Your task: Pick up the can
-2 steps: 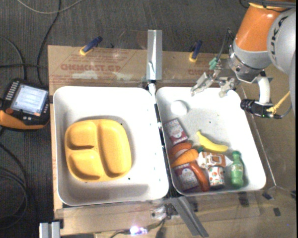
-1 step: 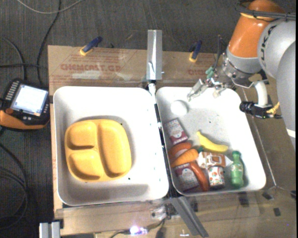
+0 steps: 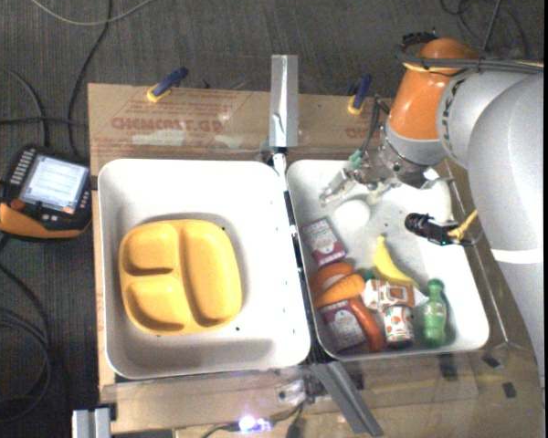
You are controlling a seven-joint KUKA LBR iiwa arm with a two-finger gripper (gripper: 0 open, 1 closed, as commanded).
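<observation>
The can (image 3: 397, 325) is small, with a red and white label. It stands near the front edge of the right bin (image 3: 466, 272), between a red sausage-like item (image 3: 365, 322) and a green bottle (image 3: 434, 313). My gripper (image 3: 341, 181) hangs over the back left part of the right bin, well behind the can and apart from it. Its fingers are spread open with nothing between them.
The right bin also holds a banana (image 3: 390, 263), an orange carrot-like item (image 3: 338, 287), a small carton (image 3: 386, 293) and two printed packets (image 3: 321, 238). The left bin (image 3: 110, 245) bears a yellow divided plate (image 3: 180, 274). A teach pendant (image 3: 46, 190) lies left of the bench.
</observation>
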